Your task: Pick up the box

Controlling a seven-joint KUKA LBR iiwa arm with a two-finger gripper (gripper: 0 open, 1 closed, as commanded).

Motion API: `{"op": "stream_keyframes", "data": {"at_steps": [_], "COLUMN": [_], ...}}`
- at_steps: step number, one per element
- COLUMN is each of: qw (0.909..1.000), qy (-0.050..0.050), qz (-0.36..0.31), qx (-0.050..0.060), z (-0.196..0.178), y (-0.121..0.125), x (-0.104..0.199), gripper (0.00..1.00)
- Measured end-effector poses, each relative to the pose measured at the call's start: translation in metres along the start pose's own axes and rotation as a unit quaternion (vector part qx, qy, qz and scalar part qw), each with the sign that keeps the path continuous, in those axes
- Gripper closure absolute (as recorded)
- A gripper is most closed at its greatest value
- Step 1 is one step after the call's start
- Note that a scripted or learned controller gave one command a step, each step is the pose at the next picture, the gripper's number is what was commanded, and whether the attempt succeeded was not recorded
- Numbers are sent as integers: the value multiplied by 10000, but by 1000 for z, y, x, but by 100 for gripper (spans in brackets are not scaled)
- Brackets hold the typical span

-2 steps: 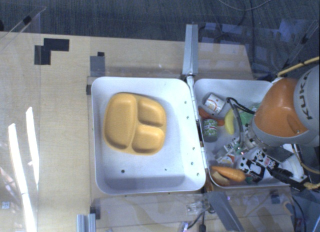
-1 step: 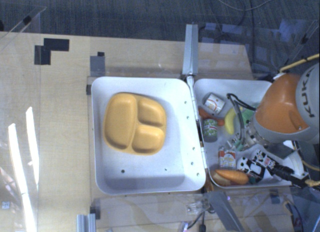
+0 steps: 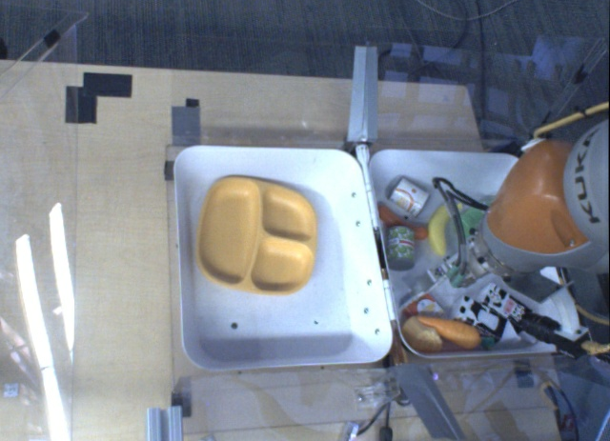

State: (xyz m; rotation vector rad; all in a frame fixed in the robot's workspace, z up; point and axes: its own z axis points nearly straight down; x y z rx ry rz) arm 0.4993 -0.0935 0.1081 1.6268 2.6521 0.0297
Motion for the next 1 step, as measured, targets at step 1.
{"op": "stream_keyframes", "data": {"at_steps": [1], "qw": [9990], "qy": [22], "qz": [444], "qx": [35], "z": [14], "y": [-1], "x": [7], "gripper": [0]}}
